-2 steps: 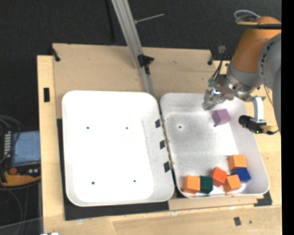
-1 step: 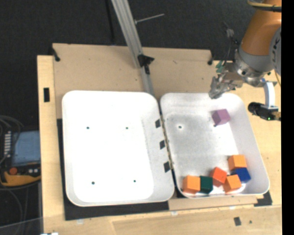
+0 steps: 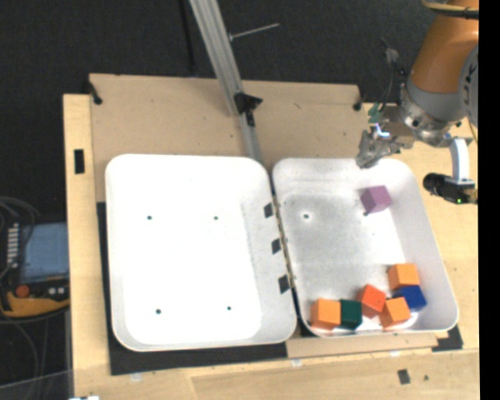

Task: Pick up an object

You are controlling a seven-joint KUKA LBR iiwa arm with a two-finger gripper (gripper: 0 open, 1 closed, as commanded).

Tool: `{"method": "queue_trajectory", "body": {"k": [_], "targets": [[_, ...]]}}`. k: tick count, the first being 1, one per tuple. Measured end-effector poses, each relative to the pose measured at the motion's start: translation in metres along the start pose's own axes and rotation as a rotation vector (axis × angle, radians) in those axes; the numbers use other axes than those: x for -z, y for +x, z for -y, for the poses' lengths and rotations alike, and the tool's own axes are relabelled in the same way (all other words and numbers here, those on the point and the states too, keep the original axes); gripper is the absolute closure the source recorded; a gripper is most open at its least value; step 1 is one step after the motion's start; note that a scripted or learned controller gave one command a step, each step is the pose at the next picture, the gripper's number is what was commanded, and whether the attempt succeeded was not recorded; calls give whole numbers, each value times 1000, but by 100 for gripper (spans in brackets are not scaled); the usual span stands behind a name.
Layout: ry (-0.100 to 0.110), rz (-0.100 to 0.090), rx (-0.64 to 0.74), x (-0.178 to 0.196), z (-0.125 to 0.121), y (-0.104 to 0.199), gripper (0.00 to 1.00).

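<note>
A purple block (image 3: 375,198) lies alone in the upper part of the right bin (image 3: 317,248). Along that bin's front edge sit several blocks: an orange one (image 3: 325,312), a dark green one (image 3: 351,313), a red-orange one (image 3: 372,297), another orange one (image 3: 395,311), a blue one (image 3: 412,297) and an orange one (image 3: 403,275). My gripper (image 3: 370,154) hangs over the bin's back rim, above and just behind the purple block. Nothing shows between its fingers.
The left bin (image 3: 192,248) lies beside the right one, joined by dark clips (image 3: 277,244). A slanted metal rail (image 3: 225,65) rises from behind the bins. A blue device (image 3: 43,252) and cables sit off the bench at the left.
</note>
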State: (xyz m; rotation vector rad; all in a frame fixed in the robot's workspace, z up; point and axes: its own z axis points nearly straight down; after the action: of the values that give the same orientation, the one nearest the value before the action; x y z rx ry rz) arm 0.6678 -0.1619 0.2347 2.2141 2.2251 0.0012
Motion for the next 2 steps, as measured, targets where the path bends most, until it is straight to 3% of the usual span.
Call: {"method": "queue_trajectory", "body": {"k": [2], "targets": [[3, -1, 1, -9, 4, 89, 100]]}}
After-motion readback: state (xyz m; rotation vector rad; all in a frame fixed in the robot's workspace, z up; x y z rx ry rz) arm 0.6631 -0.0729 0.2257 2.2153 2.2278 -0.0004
